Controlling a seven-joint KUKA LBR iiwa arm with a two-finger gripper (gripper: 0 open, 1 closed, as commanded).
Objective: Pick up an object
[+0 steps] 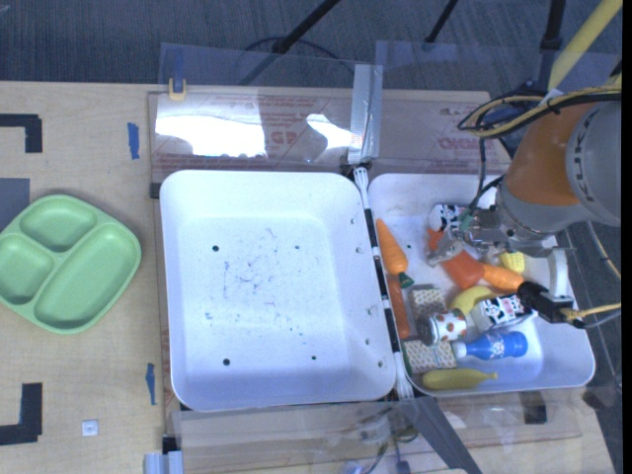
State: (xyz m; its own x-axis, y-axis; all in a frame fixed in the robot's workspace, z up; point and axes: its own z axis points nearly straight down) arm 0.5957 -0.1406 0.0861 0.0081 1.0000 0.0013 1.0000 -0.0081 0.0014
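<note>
Two white bins, the left bin [262,284] marked with faint blue scribbles and small dark dots, sit on a pale wood-toned desk [79,126] bearing black corner marks and strips of blue tape. A light green divided plate [64,262] lies at left. In the right bin [568,358]: an orange carrot [392,249], a yellow banana [459,377], a blue bottle [497,346] with a white cap, and a black-and-white cow-patterned toy [501,310]. The grey arm [597,166] carries an orange band [543,161].
</note>
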